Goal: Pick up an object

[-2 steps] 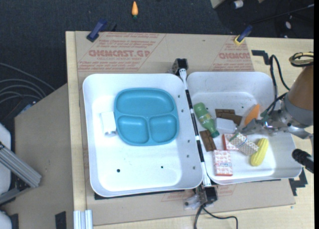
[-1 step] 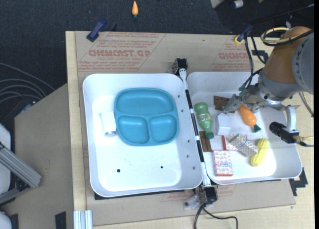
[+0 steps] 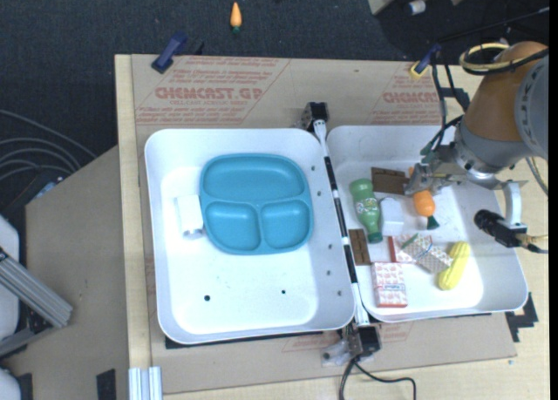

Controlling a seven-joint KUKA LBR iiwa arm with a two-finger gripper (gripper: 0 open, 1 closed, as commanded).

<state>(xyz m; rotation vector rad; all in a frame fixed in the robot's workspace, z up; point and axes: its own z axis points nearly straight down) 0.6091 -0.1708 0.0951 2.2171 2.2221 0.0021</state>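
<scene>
1. Nearest me, at the front of the right bin point(image 3: 510, 298), I see a red-and-white packet point(image 3: 390, 284), a yellow corn-like toy point(image 3: 452, 267) and a crinkled wrapper point(image 3: 425, 251) lying close together.
2. A little further in stand a green bottle point(image 3: 367, 208) beside the divider and an orange ball point(image 3: 424, 204) — the ball is my likely target.
3. The claw point(image 3: 427, 177) hovers just behind the ball, next to a brown card point(image 3: 389, 181). I cannot tell whether it is released or clenched (the wrist hides it), and nothing visibly sits in it.
4. The left bin point(image 3: 166, 241) holds a blue divided tray point(image 3: 255, 201) and a small white block point(image 3: 188, 214), well apart from the arm.
5. My read: this is the approach step — the pick is not yet made. Next calls for centring over the ball, dropping straight down, and closing without nudging the bottle or card.
</scene>
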